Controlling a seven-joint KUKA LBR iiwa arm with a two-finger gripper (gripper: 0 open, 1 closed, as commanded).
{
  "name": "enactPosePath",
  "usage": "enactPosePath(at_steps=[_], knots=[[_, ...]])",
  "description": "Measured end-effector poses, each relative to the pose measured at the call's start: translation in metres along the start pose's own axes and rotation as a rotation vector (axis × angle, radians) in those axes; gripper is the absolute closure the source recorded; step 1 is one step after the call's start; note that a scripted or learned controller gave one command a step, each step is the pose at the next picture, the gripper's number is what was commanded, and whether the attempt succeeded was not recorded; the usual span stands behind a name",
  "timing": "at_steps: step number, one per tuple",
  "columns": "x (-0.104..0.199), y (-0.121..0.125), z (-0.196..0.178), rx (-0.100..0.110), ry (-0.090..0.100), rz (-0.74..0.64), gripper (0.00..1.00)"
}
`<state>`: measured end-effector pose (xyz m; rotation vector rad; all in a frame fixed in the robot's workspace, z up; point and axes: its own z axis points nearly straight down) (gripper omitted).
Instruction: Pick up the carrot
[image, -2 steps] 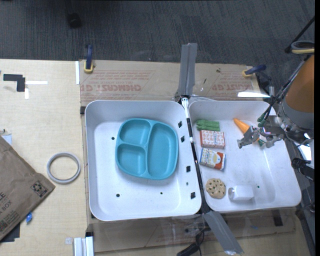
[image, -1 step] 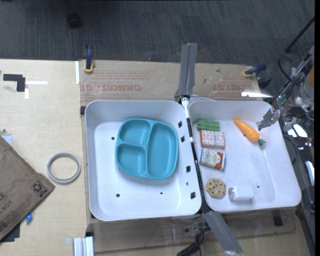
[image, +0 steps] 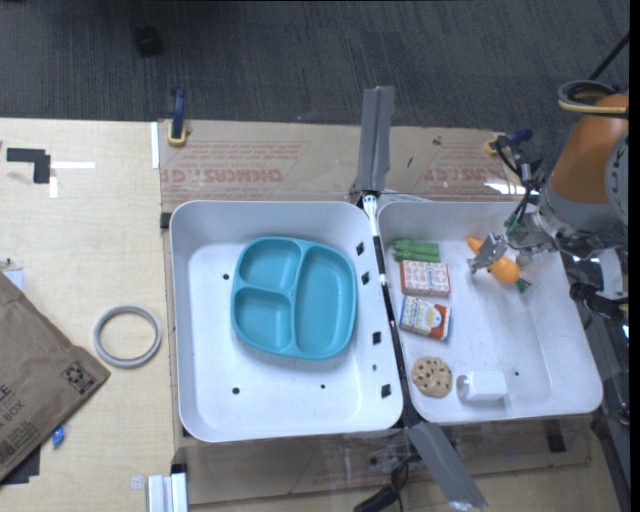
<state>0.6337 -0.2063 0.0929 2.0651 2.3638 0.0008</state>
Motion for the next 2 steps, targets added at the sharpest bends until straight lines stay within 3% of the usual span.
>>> enactPosePath(at_steps=[1, 2], knots=[[0.000, 0.001, -0.010, -0.001, -0.002, -0.002, 1.00], [0.031, 0.030, -0.088, 0.001, 0.000, 0.168, 1.00]])
